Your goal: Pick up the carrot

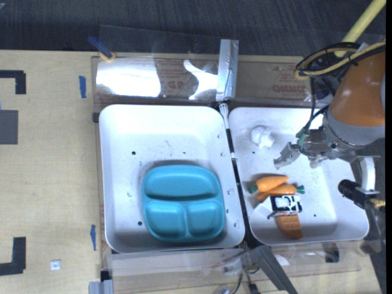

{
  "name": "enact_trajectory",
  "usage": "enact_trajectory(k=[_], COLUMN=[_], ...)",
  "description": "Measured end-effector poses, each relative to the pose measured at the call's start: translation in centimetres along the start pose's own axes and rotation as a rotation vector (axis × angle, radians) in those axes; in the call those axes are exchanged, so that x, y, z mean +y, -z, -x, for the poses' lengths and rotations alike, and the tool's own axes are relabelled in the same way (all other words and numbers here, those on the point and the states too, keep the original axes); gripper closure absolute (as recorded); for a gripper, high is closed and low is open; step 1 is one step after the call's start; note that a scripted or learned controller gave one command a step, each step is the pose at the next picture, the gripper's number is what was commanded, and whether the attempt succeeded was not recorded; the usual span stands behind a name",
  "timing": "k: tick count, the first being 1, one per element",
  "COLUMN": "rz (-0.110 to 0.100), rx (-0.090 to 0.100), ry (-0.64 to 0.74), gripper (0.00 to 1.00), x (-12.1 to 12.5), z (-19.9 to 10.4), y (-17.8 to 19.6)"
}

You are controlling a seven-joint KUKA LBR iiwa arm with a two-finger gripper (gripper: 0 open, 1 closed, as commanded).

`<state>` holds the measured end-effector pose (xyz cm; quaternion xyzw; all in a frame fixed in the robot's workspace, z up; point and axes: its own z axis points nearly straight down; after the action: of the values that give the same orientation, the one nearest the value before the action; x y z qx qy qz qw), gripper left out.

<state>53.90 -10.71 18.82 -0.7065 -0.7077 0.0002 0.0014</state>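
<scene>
The carrot is orange with a green tip and lies on its side in the middle of the right bin. My gripper hangs over that bin, up and to the right of the carrot and apart from it. Its two grey fingers are spread, so it is open, and nothing sits between them.
Just below the carrot lie a black-and-white object and a brown-orange piece. A small white lump rests near the right bin's back left. A blue divided tray sits in the left bin.
</scene>
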Motion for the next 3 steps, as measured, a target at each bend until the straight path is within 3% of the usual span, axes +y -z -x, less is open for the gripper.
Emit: enact_trajectory(k=[1, 2, 3], rz=[0.02, 0.027, 0.03], rx=[-0.003, 0.001, 0.002], ry=[0.091, 0.005, 0.005], gripper=[0.0, 0.0, 1.0], x=[-1.82, -2.48, -2.39], z=[-1.0, -1.49, -1.6], y=[-8.48, -9.29, -8.31])
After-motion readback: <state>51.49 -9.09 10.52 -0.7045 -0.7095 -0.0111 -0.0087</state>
